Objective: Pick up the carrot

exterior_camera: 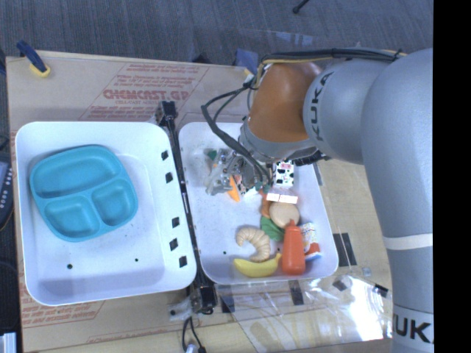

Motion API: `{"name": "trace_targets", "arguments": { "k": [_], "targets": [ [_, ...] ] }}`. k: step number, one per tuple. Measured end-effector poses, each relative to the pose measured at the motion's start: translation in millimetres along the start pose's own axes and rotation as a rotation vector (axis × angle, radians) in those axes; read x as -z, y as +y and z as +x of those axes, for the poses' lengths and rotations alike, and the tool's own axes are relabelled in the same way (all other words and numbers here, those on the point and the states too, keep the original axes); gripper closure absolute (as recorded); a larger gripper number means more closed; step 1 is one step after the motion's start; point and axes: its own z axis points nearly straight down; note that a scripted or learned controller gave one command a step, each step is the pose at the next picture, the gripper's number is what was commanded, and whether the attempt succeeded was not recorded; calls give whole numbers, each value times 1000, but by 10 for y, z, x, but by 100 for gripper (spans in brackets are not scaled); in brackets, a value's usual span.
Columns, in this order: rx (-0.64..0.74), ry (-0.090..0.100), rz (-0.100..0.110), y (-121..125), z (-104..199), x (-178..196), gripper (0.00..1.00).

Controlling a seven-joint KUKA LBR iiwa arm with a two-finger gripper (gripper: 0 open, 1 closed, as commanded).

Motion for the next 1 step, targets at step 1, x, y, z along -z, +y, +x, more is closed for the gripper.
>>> {"name": "trace_targets", "arguments": {
  "k": [1],
  "targets": [
    [-88, -1, 2, -384, -87, 380, 100]
  ]
}}
